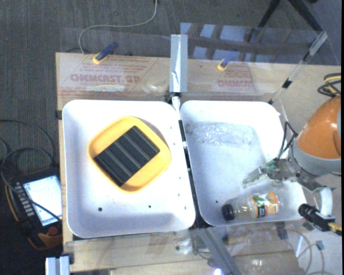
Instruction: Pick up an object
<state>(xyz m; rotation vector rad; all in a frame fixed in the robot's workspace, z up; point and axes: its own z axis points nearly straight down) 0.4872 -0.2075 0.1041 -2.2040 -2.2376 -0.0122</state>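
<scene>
Camera view, looking down on the bench. Two shallow white bins sit side by side, their inner rims touching along the centre line.

Left bin: holds one item, a yellow rounded-square pad with a dark ribbed panel on its upper face. It lies flat, turned at an angle, in the upper middle of the bin.

Right bin: holds a small bottle lying on its side near the front wall, dark cap pointing left, label with orange and green print facing up. A sheet of crinkled clear plastic lies flat in the upper part of this bin, well apart from the bottle.

Arm: enters from the right, orange band visible above the grey wrist. The gripper sits low over the right half of the right bin, just above the bottle in the frame and apart from it. Whether the gripper is open or closed cannot be told; the detail there is too small and cluttered. Nothing is seen held.
</scene>
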